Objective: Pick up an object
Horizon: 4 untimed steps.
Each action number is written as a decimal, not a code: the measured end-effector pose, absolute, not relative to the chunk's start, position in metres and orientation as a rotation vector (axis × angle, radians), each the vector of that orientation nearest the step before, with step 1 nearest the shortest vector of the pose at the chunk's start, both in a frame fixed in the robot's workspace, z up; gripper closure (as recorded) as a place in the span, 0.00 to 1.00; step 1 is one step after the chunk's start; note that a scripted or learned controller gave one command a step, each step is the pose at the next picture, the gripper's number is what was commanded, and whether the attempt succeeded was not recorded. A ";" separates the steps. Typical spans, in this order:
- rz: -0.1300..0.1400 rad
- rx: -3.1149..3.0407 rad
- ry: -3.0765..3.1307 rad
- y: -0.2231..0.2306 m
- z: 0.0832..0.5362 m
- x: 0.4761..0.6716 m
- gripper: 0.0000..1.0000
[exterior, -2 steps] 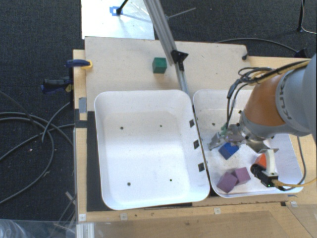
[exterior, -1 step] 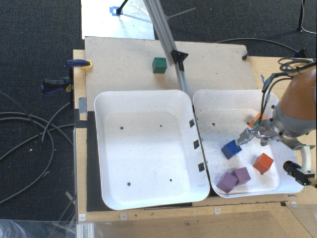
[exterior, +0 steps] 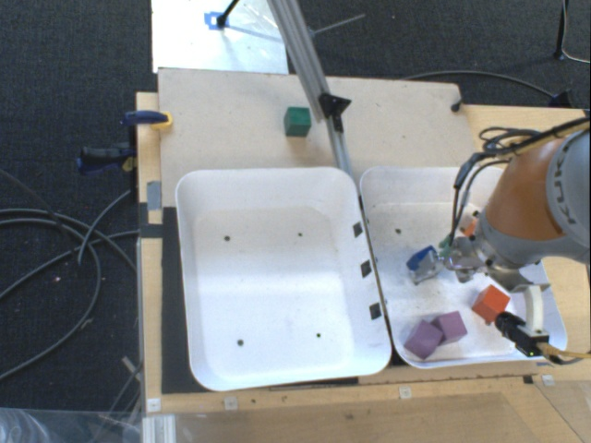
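From above I count two white bins side by side: the left bin (exterior: 268, 275) and the right bin (exterior: 406, 201), where I am working. In the right bin lie four small things: two purple blocks, one (exterior: 424, 338) touching the other (exterior: 452, 326) near the bin's near edge, one orange block (exterior: 490, 303) just to their right, and one blue object (exterior: 423, 260) further up toward the bin's middle. On the bench (exterior: 388, 118) behind the bins sits a single green cube (exterior: 296, 121), well apart from everything I can reach for. A grey pole (exterior: 309, 63) slants down across the bench to the seam between the two bins, and a blue clamp with a yellow tip (exterior: 143, 118) grips the bench's left edge. My arm (exterior: 531, 201), with its orange band, hangs over the right side of the right bin and hides part of that bin's floor. My gripper (exterior: 441, 261) points left, and the blue object sits right at its tip, touching or nearly so; whether my fingers are apart or closed around it I cannot tell. The orange block lies just below my wrist, the purple pair a little further down and left.
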State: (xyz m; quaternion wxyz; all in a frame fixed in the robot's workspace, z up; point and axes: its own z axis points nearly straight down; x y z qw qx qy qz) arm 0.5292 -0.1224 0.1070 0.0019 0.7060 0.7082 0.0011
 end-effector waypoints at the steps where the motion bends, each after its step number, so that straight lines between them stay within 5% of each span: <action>1: 0.009 2.207 2.230 -0.082 0.091 0.620 0.00; 2: -0.003 2.224 2.219 -0.121 0.090 0.584 0.00; 3: -0.001 2.216 2.230 -0.078 0.090 0.557 0.00; 4: 0.008 2.215 2.219 -0.078 0.194 0.507 0.00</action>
